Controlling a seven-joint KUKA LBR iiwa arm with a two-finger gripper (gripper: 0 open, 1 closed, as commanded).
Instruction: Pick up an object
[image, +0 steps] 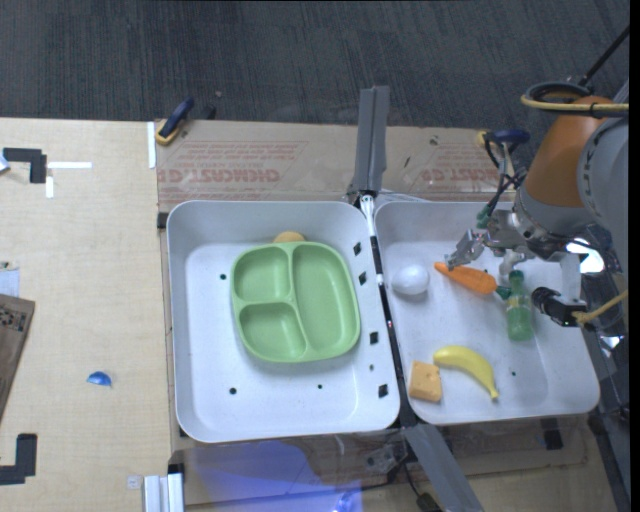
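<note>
Left bin (200, 330) is holding a green divided plate (296, 300), three compartments, lying flat near the middle. Something small and orange-yellow (289, 238) is peeking out from behind the plate's far edge, can't ID it.

Right bin (560, 395) is holding the rest: white ball (410, 279) sitting just beside the divider, orange block (425, 382) near the front edge, banana (470, 368) lying just right of it, close but I can't tell if touching. Carrot (466, 278) is lying toward the back, right of the ball.

My claw (476, 250) is hanging right over the carrot's left end, tips looking close to it. Can't tell the claw's spread or whether it's gripping anything. Green bottle (518, 312) is lying right of the carrot, under my wrist.
</note>
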